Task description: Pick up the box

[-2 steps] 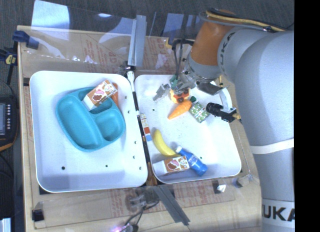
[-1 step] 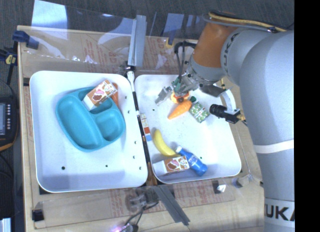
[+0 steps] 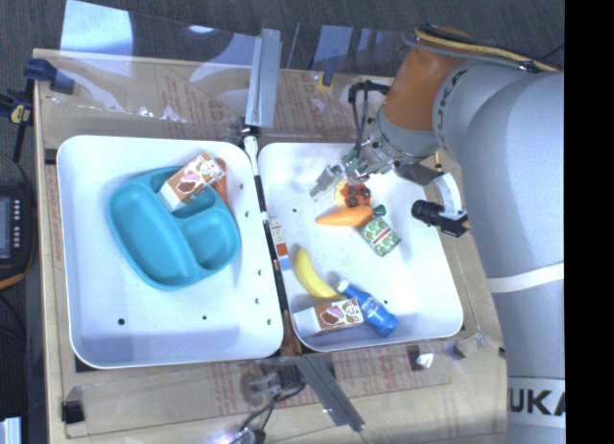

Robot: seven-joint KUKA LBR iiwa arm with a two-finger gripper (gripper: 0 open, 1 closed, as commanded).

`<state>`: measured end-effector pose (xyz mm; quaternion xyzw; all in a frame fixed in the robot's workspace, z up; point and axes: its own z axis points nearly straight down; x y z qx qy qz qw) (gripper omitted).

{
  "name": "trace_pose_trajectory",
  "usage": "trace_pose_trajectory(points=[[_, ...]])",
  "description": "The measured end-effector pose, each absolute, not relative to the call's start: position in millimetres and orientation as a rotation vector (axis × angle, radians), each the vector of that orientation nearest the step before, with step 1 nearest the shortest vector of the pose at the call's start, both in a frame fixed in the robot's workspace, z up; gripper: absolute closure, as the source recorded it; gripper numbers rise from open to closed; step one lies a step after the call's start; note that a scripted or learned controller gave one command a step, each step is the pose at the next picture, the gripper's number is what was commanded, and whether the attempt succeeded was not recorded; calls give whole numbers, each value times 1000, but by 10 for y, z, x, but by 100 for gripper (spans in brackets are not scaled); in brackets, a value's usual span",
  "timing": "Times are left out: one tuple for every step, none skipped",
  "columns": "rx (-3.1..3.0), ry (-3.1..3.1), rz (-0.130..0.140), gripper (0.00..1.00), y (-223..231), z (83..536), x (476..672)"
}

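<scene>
Three boxes are in view. A brown and white carton (image 3: 195, 179) leans on the back rim of the blue divided tray (image 3: 173, 231) in the left bin. A similar brown carton (image 3: 336, 315) lies at the front of the right bin. A small green carton (image 3: 381, 236) lies mid right bin. My gripper (image 3: 342, 185) hangs low at the back of the right bin, just above the orange carrot (image 3: 343, 216) and up-left of the green carton. Its fingers stand apart with no box between them.
A banana (image 3: 313, 274) and a blue bottle (image 3: 371, 310) lie beside the front carton in the right bin (image 3: 422, 284). The left bin (image 3: 106, 327) has bare white floor around the tray. The arm's grey body fills the right side above the bench.
</scene>
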<state>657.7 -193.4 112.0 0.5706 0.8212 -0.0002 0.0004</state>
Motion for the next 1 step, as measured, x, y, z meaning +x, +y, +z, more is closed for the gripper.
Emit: trace_pose_trajectory(points=[[1779, 2595, -2, 0, -1665, 911, 5448]])
